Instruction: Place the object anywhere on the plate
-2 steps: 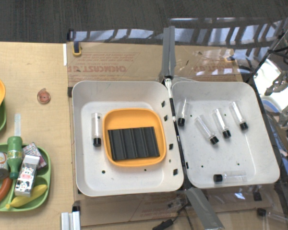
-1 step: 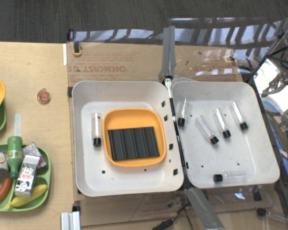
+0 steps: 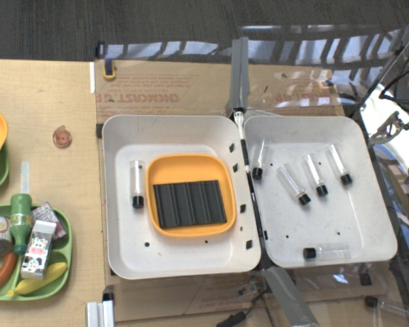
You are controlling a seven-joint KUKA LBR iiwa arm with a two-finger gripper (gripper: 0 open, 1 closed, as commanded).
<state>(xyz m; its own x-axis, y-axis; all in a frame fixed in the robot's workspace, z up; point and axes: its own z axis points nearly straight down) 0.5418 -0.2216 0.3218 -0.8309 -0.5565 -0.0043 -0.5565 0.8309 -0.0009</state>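
Left white bin (image 3: 123, 251) holds orange plate (image 3: 189, 171) with ridged black insert (image 3: 191, 204). One black-capped clear tube (image 3: 136, 183) lies just left of plate — four tubes (image 3: 314, 176) across right bin (image 3: 375, 210), another near front wall. Gripper state: cannot tell.

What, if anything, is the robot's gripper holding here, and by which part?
It cannot be told: every clear plastic tube with a black cap lies loose in the white bins, and none is on the orange plate.

A dark grey carpet floor (image 3: 191, 12) lies beyond the light wooden table (image 3: 41, 101) and cardboard sheet (image 3: 163, 90).
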